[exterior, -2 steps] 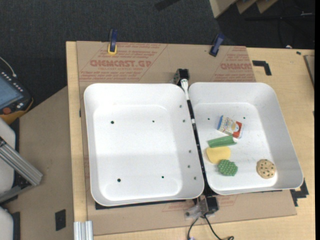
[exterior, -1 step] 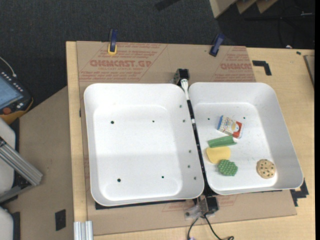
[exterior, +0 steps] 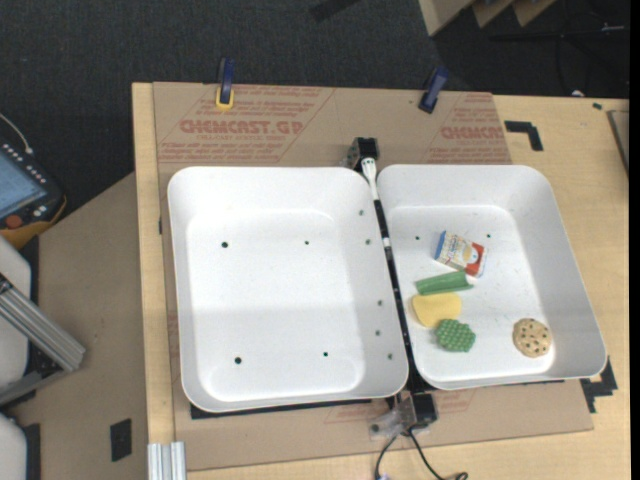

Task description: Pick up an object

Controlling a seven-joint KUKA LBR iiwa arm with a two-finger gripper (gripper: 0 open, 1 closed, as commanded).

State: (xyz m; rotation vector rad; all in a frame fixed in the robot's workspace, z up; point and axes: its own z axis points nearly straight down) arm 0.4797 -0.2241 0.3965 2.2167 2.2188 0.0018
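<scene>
All the toys sit in the right bin (exterior: 560, 268), the arm's side. The green stick (exterior: 442, 283) lies sideways (nearly flat across). I cannot tell how the gripper stands.

A: Setting reads as a robotics lab or test cell, not a home or shop.

B: Evidence?

A: Bench (exterior: 300, 118) topped with brown protective sheeting printed with a maker's name, held at the frame's top by two blue clamps (exterior: 226, 83). Two shallow white bins (exterior: 195, 298) fixed side by side at centre, black brackets (exterior: 364, 152) at their join, a cable (exterior: 405, 453) trailing off the bottom edge.

B: Surroundings?

A: Dark carpet (exterior: 120, 28) at upper left. An aluminium extrusion rail (exterior: 40, 323) at the left edge. A blue-screened handheld controller (exterior: 20, 188) beside it.
</scene>
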